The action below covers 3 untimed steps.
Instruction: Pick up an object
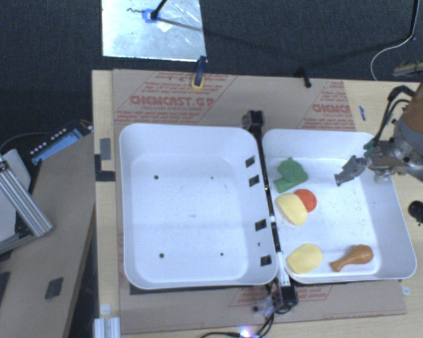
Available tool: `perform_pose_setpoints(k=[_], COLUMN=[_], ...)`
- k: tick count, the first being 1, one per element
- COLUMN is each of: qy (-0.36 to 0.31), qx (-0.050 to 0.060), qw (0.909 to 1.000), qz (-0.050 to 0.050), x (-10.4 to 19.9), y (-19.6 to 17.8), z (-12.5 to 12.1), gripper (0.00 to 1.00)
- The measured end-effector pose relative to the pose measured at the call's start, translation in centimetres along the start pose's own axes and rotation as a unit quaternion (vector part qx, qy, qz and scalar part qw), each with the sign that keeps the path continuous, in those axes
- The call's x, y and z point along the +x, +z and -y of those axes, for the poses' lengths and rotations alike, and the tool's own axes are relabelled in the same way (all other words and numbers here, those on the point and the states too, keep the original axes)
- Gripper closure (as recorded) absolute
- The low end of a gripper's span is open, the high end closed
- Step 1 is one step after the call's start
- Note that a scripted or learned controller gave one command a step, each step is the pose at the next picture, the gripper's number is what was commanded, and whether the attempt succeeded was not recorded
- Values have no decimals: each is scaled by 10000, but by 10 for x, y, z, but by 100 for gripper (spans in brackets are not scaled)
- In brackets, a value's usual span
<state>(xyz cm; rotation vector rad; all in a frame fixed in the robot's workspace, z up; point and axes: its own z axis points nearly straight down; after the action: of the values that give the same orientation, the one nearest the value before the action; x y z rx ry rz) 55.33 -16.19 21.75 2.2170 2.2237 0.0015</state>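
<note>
Jaws first: from my feed I cannot tell whether they stand apart or together, since the gripper [347,171] shows as a small grey shape at the end of the arm [409,143], and nothing is visible between its tips. It hangs over the upper right part of the right bin [388,189], above bare white floor, apart from every object.

Nearest to it I see a green piece [290,174] lying by the bin's left wall, in the upper left area. Just below that sits a pale yellow rounded item [292,209], with a red-orange one [307,199] touching its upper right side and partly tucked behind it. Lower down, near the front left corner, lies a second yellow item [304,258], and beside it to the right a brown drumstick-shaped piece [352,257] with its thick end pointing right.

Left of this bin, the left bin [190,203] sits alongside, the two joined by a dark strip with clips [266,210]. Both rest on a board printed with red lettering [173,98]. Beyond the board, on the dark floor, lies a shiny square sheet [153,18].
</note>
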Motion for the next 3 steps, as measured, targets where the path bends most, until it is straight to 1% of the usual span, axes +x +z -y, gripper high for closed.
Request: perform_pose_setpoints(k=[1,2,3], qy=[-28,-1,12], qx=[67,-7,37], qw=[10000,10000,10000], qz=[-32,-1,-12], x=[69,64,77], y=[126,108,127], z=[10,6,69], gripper=[0,100,100])
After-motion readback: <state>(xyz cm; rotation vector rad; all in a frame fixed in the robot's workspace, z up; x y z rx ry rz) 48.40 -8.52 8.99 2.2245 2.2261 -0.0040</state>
